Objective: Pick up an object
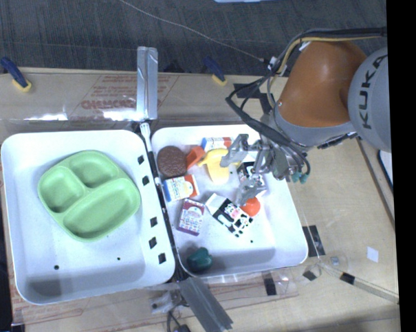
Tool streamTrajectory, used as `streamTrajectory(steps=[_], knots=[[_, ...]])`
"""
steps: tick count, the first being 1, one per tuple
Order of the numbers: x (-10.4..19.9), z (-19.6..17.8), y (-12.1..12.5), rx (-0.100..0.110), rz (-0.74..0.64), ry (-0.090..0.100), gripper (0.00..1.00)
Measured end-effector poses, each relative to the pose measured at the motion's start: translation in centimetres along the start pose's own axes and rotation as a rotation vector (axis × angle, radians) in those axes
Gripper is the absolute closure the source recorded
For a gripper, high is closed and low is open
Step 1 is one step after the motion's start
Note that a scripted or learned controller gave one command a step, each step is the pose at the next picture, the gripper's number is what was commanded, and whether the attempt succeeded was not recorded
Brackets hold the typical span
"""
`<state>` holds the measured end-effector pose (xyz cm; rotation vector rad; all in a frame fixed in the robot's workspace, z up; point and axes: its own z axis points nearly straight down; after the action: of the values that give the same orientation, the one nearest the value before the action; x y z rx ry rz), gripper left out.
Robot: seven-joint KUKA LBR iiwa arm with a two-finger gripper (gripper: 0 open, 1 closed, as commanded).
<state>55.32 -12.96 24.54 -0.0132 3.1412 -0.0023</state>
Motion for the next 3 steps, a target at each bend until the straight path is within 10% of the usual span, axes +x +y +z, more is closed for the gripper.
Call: streamTrajectory(steps=[1,2,3], knots=[[4.5,14.1,0.2,-0.001,-0.155,-0.004,0.0],[-2.8,14.5,3.0,0.001,0.04,-0.018,0.0],[-1.5,14.5,3.7,-0.002,0.216,-0.023,0.0]])
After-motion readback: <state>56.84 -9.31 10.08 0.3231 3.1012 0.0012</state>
